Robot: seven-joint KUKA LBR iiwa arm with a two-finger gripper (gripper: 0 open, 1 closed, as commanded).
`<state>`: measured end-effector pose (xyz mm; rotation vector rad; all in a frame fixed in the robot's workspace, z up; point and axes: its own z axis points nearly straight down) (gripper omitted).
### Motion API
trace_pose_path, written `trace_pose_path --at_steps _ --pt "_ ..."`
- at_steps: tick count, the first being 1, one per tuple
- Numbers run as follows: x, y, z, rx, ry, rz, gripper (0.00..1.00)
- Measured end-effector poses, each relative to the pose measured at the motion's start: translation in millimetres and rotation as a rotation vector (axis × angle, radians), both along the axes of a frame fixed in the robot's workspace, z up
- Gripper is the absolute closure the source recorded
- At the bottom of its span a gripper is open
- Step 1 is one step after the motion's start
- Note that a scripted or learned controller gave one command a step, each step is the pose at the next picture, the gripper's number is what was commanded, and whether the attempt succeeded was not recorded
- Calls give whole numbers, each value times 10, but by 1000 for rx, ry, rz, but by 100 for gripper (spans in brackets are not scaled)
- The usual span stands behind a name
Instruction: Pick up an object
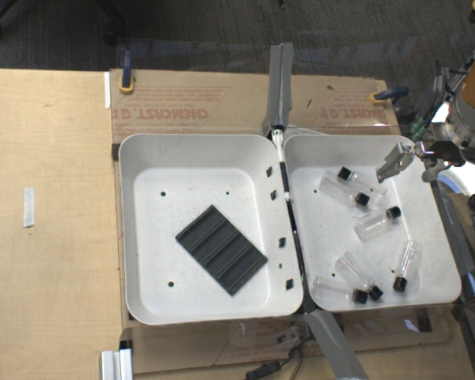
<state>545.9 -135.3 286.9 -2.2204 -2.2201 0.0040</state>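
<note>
Several clear vials (374, 226) with black caps lie scattered in the right bin (447, 236): light, smooth, likely slippery, best taken across the body. The pincer (396, 163) hangs above the bin's far side, apparently released, grasping nothing.

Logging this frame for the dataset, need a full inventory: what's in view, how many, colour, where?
bins: 2, white, side by side on the bench
ridged pad: 1, dark grey, lying flat in the left bin
vials: about 6, clear with black caps, scattered in the right bin
cardboard: 1 sheet, brown, under the bins
clamps: 2, blue and orange, at the cardboard's far edge
table: 1, light wood, left of the bins
pincer: 1, grey, over the right bin's far right corner
</note>
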Motion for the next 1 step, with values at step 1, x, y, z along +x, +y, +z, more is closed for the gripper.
trace_pose_path --at_steps 1 --pt "454 -257 -1052 1 0 79 0"
